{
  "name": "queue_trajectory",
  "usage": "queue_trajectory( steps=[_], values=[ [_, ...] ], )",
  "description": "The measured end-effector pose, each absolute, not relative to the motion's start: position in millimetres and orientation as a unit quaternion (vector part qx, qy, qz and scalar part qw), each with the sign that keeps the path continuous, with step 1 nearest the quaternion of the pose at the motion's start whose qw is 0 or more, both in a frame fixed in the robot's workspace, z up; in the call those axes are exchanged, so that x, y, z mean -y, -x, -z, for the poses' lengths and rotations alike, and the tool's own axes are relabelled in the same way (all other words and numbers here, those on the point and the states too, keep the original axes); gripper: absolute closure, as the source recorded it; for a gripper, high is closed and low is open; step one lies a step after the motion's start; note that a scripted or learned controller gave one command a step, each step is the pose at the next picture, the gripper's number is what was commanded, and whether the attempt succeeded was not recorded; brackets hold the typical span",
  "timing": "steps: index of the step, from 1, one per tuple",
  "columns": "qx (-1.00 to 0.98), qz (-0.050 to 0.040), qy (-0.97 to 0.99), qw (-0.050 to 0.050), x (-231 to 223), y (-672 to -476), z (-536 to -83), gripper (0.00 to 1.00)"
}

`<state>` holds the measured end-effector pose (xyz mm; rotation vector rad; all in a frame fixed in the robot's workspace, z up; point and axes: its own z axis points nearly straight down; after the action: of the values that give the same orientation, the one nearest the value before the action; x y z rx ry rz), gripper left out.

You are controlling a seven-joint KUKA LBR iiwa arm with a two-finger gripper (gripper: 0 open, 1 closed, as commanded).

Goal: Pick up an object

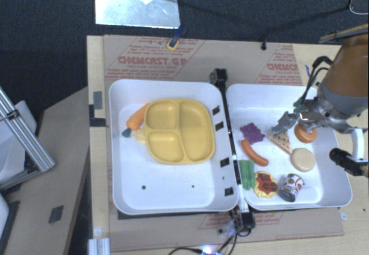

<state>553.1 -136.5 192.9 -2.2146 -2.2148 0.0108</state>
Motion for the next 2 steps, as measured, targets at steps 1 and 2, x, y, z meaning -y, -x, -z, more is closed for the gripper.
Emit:
queue_trajectory(
  steps=[1,2],
  values=[
    [0.708,0.0002,0.706,0.0,136,-556.1,-199,0.0],
    [0.708,-0.001,0.706,0.002,135,-562.3,-139,0.0]
  ],
)
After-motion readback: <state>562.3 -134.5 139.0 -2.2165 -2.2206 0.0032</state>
